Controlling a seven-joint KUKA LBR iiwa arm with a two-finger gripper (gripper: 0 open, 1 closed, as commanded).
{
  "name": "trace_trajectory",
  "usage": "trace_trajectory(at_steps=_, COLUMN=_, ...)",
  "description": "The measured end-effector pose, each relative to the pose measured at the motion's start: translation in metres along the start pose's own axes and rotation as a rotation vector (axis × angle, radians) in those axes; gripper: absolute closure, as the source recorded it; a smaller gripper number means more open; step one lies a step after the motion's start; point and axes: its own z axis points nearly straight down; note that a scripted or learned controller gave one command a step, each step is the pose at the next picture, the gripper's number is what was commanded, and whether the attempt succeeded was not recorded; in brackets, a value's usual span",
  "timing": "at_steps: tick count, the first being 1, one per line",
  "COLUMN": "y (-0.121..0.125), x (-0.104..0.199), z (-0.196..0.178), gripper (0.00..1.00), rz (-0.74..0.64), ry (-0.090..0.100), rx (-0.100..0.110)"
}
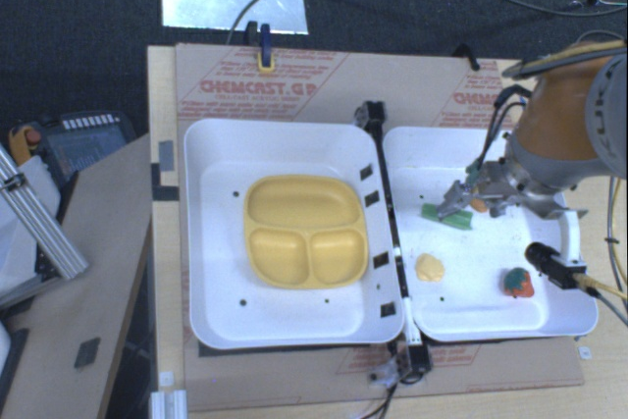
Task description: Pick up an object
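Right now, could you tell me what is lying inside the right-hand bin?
The right bin holds a green piece at the gripper, a yellow piece and a small green-and-orange item. The arm covers the bin's far right part.

We see our grey arm (579, 128) reaching in from the right, its orange band above the wrist, bent downward so that the gripper (459, 201) hangs low and points left, its metal fingers (453, 199) angled toward the surface beneath.

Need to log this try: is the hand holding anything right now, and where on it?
Cannot be told. The hand is down at the green piece in the right bin, at its near end, but a grip isn't visible.
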Motion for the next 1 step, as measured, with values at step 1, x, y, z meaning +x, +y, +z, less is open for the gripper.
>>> trace_trajectory(at_steps=1, y=-0.0068, x=-0.0001, z=0.0542, gripper=0.0, rz=0.0, ry=0.0, rx=-0.002)
